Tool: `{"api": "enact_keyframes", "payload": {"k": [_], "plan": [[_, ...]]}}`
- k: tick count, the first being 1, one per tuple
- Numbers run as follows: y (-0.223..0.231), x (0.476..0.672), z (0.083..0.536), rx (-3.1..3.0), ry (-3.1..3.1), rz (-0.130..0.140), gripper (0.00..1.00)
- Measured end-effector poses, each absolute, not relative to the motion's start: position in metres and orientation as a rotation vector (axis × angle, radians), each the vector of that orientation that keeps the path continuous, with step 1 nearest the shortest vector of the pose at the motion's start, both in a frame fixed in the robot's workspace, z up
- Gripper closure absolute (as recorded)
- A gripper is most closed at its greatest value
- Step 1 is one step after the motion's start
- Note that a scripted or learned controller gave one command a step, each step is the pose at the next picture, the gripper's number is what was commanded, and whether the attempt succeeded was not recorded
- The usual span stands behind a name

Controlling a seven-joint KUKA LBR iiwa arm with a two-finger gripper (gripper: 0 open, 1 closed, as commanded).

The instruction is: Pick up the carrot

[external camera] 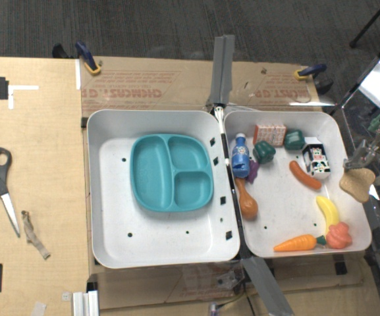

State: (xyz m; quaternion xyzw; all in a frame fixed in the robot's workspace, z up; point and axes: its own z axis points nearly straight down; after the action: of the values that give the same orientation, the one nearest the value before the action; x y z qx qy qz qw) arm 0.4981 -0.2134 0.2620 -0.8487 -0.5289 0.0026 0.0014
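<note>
Reaching the carrot [296, 243] at the right bin's [278, 210] near edge means clearing the banana [327, 212]; gripper [364, 155] state unclear.

Orange carrot [296, 243], yellow banana [328, 211], teal plate [172, 173], white bins [157, 255].

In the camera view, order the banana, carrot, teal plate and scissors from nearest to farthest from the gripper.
1. Banana, right bin, nearest the gripper.
2. Carrot, right bin's front edge.
3. Teal plate, left bin.
4. Scissors, bench at far left.
</note>
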Motion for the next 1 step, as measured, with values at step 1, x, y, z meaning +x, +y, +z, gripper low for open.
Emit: {"api": "enact_keyframes", "payload": {"k": [1], "plan": [[-0.2134,0.4774,0.2333,-2.892,-1.219,0.008,1.00]]}}
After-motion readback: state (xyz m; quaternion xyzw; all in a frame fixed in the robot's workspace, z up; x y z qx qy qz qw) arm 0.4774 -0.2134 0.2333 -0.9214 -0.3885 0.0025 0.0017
